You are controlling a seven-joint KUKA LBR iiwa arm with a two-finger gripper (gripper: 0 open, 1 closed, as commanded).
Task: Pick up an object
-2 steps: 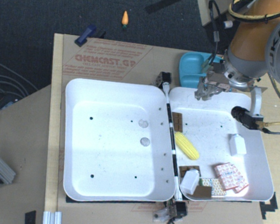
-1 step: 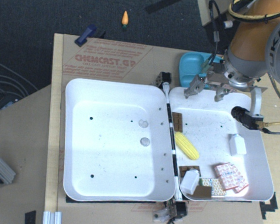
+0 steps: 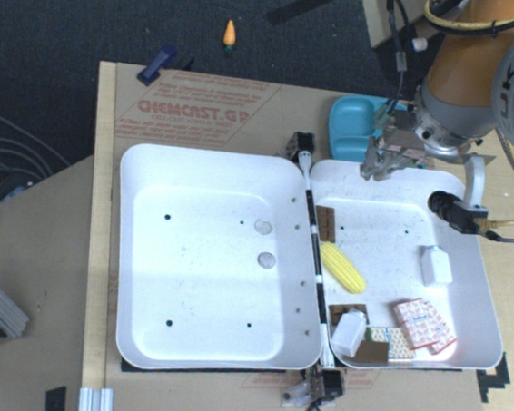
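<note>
Corn cob (image 3: 343,267) lies well below the tool (image 3: 381,170), whose state is unclear.

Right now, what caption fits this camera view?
Robot hand hovers at the right bin's far edge, toy corn below.

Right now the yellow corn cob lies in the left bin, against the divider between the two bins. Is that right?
Not quite. The camera view shows the corn cob in the right bin, not the left; it does lie against the divider.
</note>
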